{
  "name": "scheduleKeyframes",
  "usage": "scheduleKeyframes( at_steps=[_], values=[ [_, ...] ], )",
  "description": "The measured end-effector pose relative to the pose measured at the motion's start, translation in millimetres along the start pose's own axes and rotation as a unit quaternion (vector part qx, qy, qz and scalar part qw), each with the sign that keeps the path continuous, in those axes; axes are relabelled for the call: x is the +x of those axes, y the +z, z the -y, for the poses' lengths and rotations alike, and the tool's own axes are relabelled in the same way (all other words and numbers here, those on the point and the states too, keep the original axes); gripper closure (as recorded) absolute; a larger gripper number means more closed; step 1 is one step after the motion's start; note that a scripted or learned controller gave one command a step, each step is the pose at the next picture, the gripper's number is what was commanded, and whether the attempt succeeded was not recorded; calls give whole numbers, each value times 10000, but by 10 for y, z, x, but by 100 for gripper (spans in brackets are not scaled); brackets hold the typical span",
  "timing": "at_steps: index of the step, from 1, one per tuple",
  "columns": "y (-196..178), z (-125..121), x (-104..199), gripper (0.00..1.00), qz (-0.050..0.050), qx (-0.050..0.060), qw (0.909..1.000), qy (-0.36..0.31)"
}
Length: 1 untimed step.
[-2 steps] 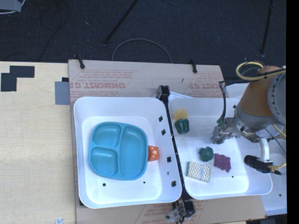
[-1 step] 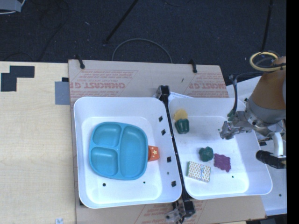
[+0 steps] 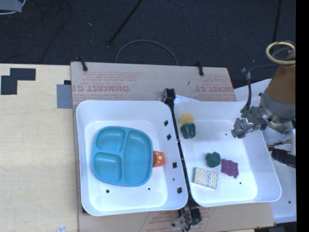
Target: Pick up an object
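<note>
The right bin (image 3: 251, 190) holds a green pepper-shaped toy (image 3: 188, 130) with a yellow piece (image 3: 187, 118) behind it at the far left. A dark teal lump (image 3: 213, 159), a purple piece (image 3: 230, 167) and a white patterned packet (image 3: 205, 177) lie nearer the front. My gripper (image 3: 240, 129) hangs at the bin's right wall, over its far right part, well apart from all of these. Nothing shows between its fingers.
The left bin (image 3: 87, 120) carries a blue divided plate (image 3: 122, 155) with a small orange block (image 3: 158, 158) at its right edge. A black divider (image 3: 175, 149) runs between the bins. Cardboard lies behind them, and cables hang at the right.
</note>
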State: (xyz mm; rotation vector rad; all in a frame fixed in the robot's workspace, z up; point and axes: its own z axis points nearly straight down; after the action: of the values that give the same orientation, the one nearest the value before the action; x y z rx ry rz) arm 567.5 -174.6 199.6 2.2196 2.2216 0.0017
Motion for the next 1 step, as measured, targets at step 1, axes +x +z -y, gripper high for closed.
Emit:
scheduleKeyframes(
  at_steps=[1],
  values=[
    [-593,73,-34,100,5,-9,10000,1]
  ],
)
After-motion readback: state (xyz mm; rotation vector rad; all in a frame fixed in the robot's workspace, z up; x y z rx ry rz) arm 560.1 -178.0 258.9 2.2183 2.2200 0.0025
